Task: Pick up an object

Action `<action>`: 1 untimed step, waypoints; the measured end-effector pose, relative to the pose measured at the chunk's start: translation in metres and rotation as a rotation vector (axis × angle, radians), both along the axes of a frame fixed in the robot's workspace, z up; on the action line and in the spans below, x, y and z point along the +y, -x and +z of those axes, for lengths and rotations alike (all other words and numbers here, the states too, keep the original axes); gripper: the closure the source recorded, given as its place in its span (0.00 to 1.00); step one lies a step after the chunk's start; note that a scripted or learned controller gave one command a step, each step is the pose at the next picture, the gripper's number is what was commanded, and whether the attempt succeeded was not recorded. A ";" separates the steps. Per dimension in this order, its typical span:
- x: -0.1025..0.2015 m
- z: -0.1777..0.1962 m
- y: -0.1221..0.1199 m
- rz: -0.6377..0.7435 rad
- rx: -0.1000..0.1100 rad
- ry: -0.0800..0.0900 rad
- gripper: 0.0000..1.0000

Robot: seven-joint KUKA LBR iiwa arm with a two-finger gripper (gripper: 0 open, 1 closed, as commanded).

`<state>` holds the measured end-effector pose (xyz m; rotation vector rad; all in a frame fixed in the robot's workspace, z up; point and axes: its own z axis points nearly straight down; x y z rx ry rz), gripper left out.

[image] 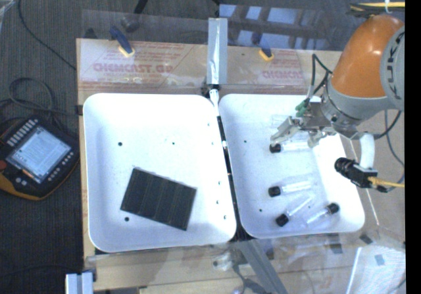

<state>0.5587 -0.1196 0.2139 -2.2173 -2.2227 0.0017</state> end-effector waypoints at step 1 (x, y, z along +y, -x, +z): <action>0.018 -0.112 -0.069 -0.339 0.002 0.001 0.00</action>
